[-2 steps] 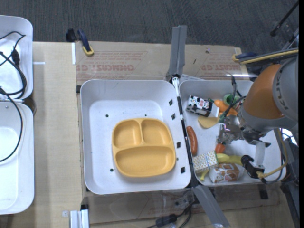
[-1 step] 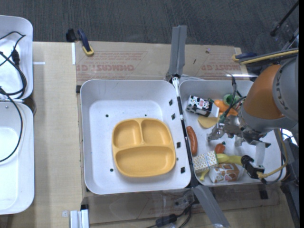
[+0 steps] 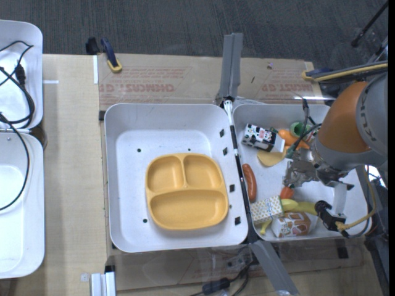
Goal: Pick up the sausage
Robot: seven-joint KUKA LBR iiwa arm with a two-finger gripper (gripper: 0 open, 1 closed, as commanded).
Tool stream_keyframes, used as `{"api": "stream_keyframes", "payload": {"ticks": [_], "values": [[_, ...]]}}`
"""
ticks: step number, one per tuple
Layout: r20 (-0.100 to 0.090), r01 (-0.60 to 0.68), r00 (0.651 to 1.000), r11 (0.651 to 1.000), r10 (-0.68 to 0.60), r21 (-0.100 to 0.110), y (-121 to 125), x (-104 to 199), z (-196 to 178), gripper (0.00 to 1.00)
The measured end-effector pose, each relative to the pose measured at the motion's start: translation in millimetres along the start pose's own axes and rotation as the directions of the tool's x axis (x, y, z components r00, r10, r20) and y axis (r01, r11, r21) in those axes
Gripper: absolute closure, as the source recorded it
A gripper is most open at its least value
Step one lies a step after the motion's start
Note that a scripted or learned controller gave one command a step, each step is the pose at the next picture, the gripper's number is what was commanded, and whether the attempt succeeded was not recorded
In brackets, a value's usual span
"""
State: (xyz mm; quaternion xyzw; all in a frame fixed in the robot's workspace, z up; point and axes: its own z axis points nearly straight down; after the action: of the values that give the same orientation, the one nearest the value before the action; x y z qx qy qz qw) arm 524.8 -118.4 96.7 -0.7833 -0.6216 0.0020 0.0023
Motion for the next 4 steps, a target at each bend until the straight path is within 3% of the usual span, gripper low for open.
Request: {"api": "stream_keyframes", "payload": {"ticks": [1, 2, 3, 4], "values": [[0.000, 0.000, 1.000, 1.000, 0.000, 0.000, 0, 0, 0, 0.00], [0.000, -0.002, 1.000, 1.000, 0.002, 0.005, 0, -1, -6, 1.00], [0.000, -0.002, 1.000, 1.000, 0.002, 0.005, 0, -1, -6, 0.00], [0.001, -0.003, 1.000, 1.000, 0.003, 0.008, 0, -2, -13, 1.00]]}}
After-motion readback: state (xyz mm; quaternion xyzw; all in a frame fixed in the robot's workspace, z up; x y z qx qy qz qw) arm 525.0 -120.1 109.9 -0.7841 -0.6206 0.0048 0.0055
